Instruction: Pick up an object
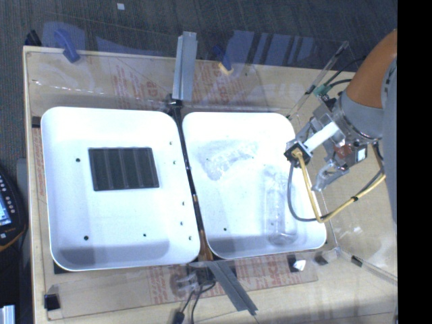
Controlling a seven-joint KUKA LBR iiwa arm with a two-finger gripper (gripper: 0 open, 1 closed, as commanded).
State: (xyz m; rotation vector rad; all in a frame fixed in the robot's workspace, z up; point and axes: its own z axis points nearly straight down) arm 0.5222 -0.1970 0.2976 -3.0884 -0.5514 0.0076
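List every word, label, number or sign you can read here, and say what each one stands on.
No text can be read with certainty.
Red printing on the clear sheet that lies over the bench behind the bins: too blurred to read.
Red printing along the front strip below the left bin: too blurred to read.
Lit screen at the left edge: too small to read.

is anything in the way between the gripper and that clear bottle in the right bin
Nothing visible blocks it. The gripper hangs over the right bin's right rim, and the clear bottle lies just inside, with bare white floor around it.
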